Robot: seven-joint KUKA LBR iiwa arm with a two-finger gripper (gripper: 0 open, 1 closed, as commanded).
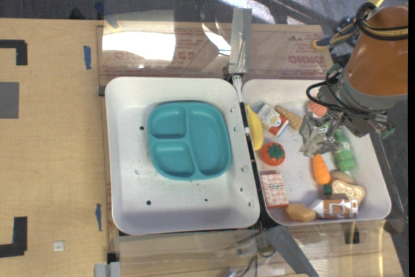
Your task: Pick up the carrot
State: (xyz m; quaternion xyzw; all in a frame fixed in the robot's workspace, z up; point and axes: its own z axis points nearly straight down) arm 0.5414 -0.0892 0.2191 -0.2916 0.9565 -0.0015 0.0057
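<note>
The orange carrot (320,169) lies in the right bin (379,168), pointing toward the front, between a red tomato (273,153) and a green item (344,157). My gripper (316,141) hangs from the orange-banded wrist (382,52) directly over the bin, its metal tip just behind the carrot's upper end and very close to it. Nothing shows in its grasp. The arm's body hides the bin's back right corner.
Around the carrot lie a banana (255,128), a small carton (275,120), a cone (290,117), a red box (273,188), a bread roll (299,211), a can (334,207) and a tan piece (347,190). A teal divided plate (190,139) sits in the left bin (123,159).
</note>
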